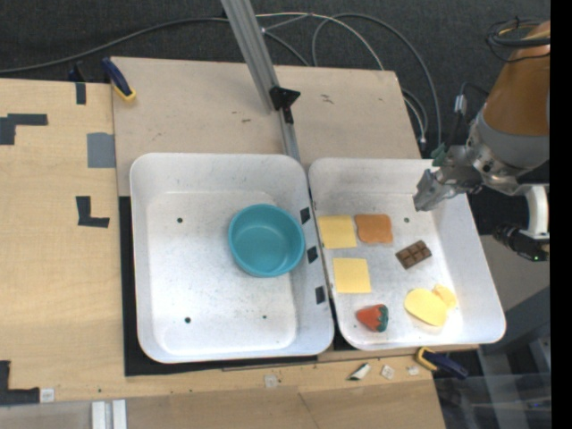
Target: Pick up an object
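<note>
From the fixed camera above the bench, the grey arm with its orange band (523, 79) reaches in from the right, and its two-finger gripper (427, 193) hangs over the upper right part of the right shallow white bin (478, 266). Nothing shows between its tips, and whether the jaws are spread or pressed together cannot be told at this angle.

In that bin lie the objects to pick. A flat pale yellow square slice (338, 231) sits near the bin's left wall, with an orange-brown rounded slice (374, 229) just beside it on the right. A second yellow square slice (351, 275) lies below them. A small dark brown chocolate piece (413, 256) rests below the gripper, apart from it. A red strawberry-like toy with a green end (374, 317) and a yellow rounded lump (428, 307) lie near the front wall.

The left white bin (161, 239) holds a round teal bowl (265, 239), upright, near its right side.
</note>
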`<state>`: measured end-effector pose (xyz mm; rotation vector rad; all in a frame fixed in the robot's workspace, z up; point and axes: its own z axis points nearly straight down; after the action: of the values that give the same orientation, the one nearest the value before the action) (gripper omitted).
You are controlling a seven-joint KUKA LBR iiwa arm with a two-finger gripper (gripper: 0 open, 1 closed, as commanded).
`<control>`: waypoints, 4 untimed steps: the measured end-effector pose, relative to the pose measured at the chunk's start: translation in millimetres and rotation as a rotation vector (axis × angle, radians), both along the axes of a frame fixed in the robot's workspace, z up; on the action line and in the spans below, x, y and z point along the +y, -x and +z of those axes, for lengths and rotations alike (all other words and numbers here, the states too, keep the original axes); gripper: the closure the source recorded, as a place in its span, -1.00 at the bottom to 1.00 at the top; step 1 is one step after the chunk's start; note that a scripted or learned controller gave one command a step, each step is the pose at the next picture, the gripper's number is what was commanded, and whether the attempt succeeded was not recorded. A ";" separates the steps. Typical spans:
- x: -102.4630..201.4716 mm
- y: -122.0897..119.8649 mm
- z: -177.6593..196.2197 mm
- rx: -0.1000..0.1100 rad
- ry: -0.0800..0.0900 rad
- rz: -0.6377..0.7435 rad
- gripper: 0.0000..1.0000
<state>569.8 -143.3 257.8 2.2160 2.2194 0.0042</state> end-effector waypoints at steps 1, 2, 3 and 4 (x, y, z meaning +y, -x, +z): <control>0.4 -0.6 27.0 0.004 -0.001 0.000 1.00; 56.1 -11.8 8.4 0.008 -0.003 0.005 1.00; 109.4 -36.6 -3.0 0.007 -0.003 0.005 1.00; 159.2 -54.1 -0.7 0.006 -0.003 0.005 1.00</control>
<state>623.9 15.9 257.0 2.2145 2.2296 0.0008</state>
